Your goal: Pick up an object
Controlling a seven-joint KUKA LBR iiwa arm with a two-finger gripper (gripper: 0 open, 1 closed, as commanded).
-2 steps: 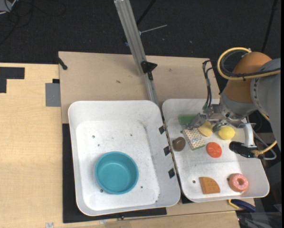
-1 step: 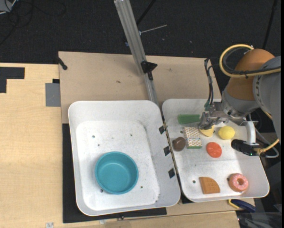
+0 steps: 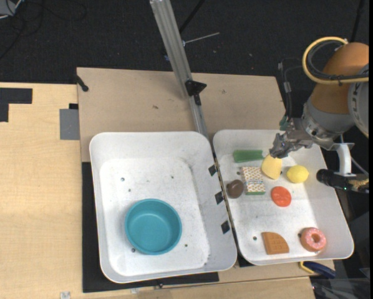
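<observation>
Two shallow white bins are seen side by side on the bench, the left bin filling the lower middle of the frame and the right bin lying toward the lower right. A teal bowl stands upright in the lower part of the left bin.

Several small objects are scattered in the right bin. A green block lies near the bin's upper edge. Below it a checkered box is found, with a dark brown round piece just beside it on the left. A pale yellow wedge-like object sits just right of the checkered box, and a yellow lemon-like object lies near it, further right. An orange-red round object rests below these two. Toward the lower edge of the bin a tan cracker-like piece and a pink doughnut are placed, apart from each other.

The arm is seen reaching in from the right of the frame, grey with an orange section. Its gripper is lowered over the upper part of the right bin, its tip directly above and apparently touching the pale yellow wedge-like object. Whether the gripper is spread or pressed together cannot be told from this slant, and the object cannot be seen to be lifted.

A slanted metal rail crosses the upper middle of the frame.
</observation>
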